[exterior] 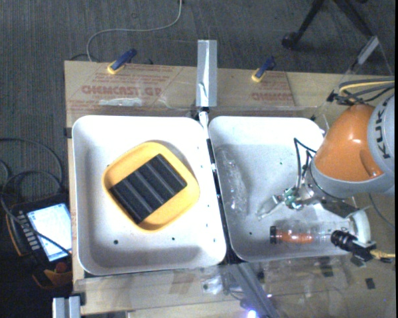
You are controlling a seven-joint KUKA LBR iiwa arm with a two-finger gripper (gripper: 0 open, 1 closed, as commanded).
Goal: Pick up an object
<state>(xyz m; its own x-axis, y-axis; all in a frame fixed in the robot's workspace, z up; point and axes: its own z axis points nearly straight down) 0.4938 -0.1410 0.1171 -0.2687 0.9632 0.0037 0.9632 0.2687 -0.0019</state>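
**Reaching into the right bin, grip unreadable**

Spanning the scene is the surface (119, 88), a brown board carrying two shallow white bins side by side. The right bin (265, 134) lies under the end effector (293, 199), and the left bin (86, 177) sits well to its left. The arm (348, 151), grey with an orange band, comes in from the right and covers the end effector from above, so I cannot tell whether it is apart or together. Far to the end effector's left, in the left bin, a yellow tray (151, 185) with a black ribbed face lies flat and turned at an angle. Nearer, still to its left and within the right bin, a clear wrapper (229, 177) lies against the bin's left wall. Just below the end effector, near the bin's front wall, a tube (298, 236) with orange contents and a dark cap lies on its side, close to the end effector; contact cannot be told.
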